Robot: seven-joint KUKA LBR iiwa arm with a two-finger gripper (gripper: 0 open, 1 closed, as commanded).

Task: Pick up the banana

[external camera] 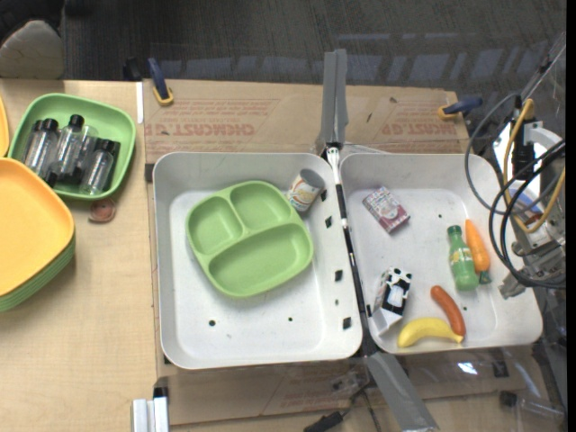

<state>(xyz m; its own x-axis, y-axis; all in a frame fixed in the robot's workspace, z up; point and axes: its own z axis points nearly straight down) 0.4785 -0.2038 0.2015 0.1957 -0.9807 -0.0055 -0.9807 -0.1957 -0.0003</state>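
banana waiting at the near edge, arm parked to the right

the small curved yellow banana (pixel 430 332) is seen lying flat on the floor of the right shallow white plastic bin (pixel 423 174), close against its near wall. just above it, almost touching, lies a glossy red chilli-shaped toy (pixel 447 308); a black-and-white boxy toy (pixel 394 292) stands just to its left.

the gripper (pixel 531 273) is seen at the bin's right rim, hung about with dark cables, well apart from the banana. whether it is open or closed cannot be told, and nothing is seen in its hold.

several failures can be foreseen. the banana is smooth, rounded and tapered, so a pinch off its middle is likely to be shed by the curve. a descent set a little too far back may catch the chilli instead, or nudge both. the near wall leaves scant room on that side, and a scrape against the rim is possible.

elsewhere in the right bin are a green plastic bottle (pixel 463 258) with an orange carrot-shaped toy (pixel 477 246) beside it, and a flat pink patterned packet (pixel 386 210). in the left bin a matte green divided plate (pixel 249 237) is seen, with a small tipped cup (pixel 305 190) at its edge.
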